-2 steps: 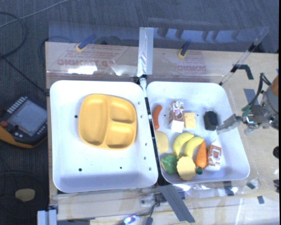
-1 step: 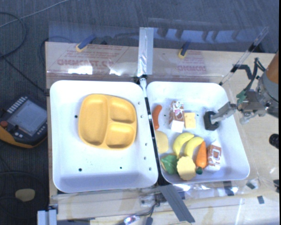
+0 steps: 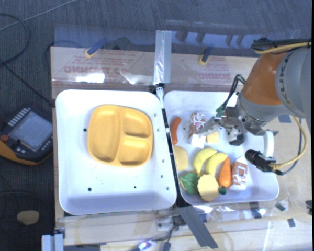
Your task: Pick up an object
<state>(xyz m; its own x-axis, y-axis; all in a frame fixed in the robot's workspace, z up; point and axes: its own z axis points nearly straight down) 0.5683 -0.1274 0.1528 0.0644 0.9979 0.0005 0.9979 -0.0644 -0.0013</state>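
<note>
My gripper (image 3: 228, 126) hangs over the upper middle of the right bin (image 3: 261, 195), below the arm's orange band. It is just right of a small yellow cheese piece (image 3: 213, 137) and a white cube (image 3: 197, 139). A brown and white packet (image 3: 197, 122) lies left of it. An orange sausage (image 3: 175, 130) lies along the bin's left wall. Lower down are two bananas (image 3: 211, 161), a carrot (image 3: 225, 172), a green vegetable (image 3: 188, 181), a yellow block (image 3: 208, 187), a pale yellow piece (image 3: 181, 158) and a small red and white carton (image 3: 239, 174).
The left bin (image 3: 73, 182) holds a yellow divided plate (image 3: 120, 135). A black connector with a yellow cable (image 3: 259, 160) hangs by the right bin's right side. A handheld pendant (image 3: 26, 135) lies on the floor at the far left.
</note>
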